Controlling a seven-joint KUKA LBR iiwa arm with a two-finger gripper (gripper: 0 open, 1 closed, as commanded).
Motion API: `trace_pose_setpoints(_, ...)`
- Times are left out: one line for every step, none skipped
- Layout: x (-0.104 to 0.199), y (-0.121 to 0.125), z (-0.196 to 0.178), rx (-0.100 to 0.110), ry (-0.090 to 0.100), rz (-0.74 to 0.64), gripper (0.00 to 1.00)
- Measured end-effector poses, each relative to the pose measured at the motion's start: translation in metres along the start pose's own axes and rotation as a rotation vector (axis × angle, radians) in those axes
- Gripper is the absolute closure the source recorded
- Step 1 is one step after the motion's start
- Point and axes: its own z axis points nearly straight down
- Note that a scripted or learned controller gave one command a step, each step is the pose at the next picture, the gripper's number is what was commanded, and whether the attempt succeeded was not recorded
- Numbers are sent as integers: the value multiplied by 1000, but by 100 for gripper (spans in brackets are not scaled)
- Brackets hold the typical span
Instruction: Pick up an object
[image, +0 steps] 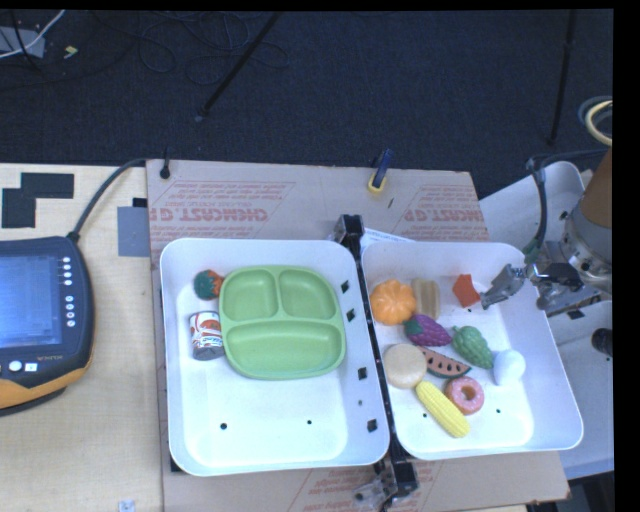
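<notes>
Camera view showed the right bin (560, 400) crowded with toy food; the gripper (507, 284) hung at its far right, fingers apart and empty, just beside the red block (465, 290), probably the easiest isolated target.

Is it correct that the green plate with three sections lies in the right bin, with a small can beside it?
Not quite. In the camera view the green plate lies in the left bin, not the right one. The small can is indeed beside it.
</notes>
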Motion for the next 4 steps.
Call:
trace_pose_setpoints(0,2,-7,-12,-3,-1,0)
trace_pose_setpoints(4,6,57,-5,0,-3,0)
trace_pose_setpoints(0,9,118,-6,-1,-2,0)
trace_pose_setpoints(3,10,140,-9,-2,-2,0)
